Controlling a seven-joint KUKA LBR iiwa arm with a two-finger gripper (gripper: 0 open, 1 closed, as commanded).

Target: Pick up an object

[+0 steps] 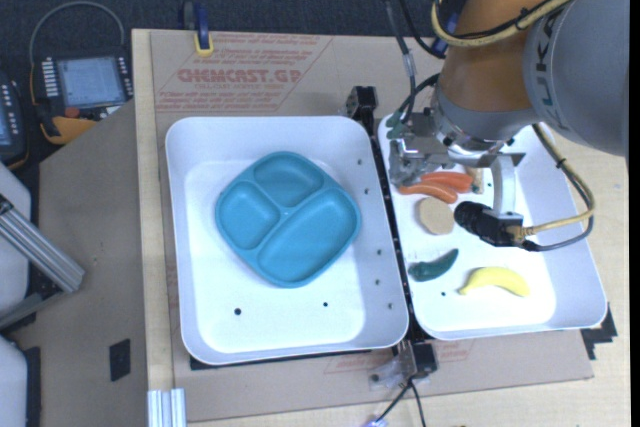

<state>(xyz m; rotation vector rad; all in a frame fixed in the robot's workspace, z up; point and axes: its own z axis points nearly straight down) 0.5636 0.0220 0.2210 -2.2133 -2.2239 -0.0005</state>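
In the right bin (pixel 570 300) lie an orange carrot-shaped piece (pixel 436 185), a tan round piece (pixel 436 217), a dark teal curved piece (pixel 434 266) and a yellow banana (pixel 494 282). My gripper (pixel 447 165) hangs low over the far left part of this bin, directly above the orange piece and partly covering it. The orange band and grey arm rise behind it to the upper right. Nothing is visibly lifted off the bin floor.
The left bin (pixel 190 215) holds a blue divided plate (pixel 287 217). A black part with a yellow cable (pixel 487 222) hangs from the wrist beside the tan piece. The ridge between the bins (pixel 388 215) runs just left of the gripper.
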